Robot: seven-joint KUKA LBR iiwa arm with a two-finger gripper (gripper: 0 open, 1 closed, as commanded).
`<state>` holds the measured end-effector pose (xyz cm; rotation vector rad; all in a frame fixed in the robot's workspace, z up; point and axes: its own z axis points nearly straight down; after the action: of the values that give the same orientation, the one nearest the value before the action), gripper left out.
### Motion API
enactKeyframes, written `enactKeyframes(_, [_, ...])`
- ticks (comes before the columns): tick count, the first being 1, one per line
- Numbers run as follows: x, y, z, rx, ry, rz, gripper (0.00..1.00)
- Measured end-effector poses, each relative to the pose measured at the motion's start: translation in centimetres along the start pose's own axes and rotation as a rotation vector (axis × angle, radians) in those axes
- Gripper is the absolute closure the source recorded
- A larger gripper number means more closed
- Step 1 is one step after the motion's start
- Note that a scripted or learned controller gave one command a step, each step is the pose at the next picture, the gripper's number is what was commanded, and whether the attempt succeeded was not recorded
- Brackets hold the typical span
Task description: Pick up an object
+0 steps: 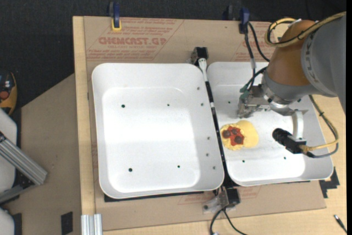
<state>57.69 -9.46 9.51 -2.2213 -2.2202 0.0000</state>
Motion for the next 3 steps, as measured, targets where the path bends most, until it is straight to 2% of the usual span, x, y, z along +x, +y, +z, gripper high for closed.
enactKeyframes(1, [3.9, 2.1, -25.8, -0.021, -0.002, -0.005, 1.00])
enactKeyframes(2, [6.3, 4.5, -42.1, -0.024, -0.002, -0.005, 1.00])
enactKeyframes(3, [13.2, 3.0, -32.1, 0.010, 0.001, -0.008, 1.00])
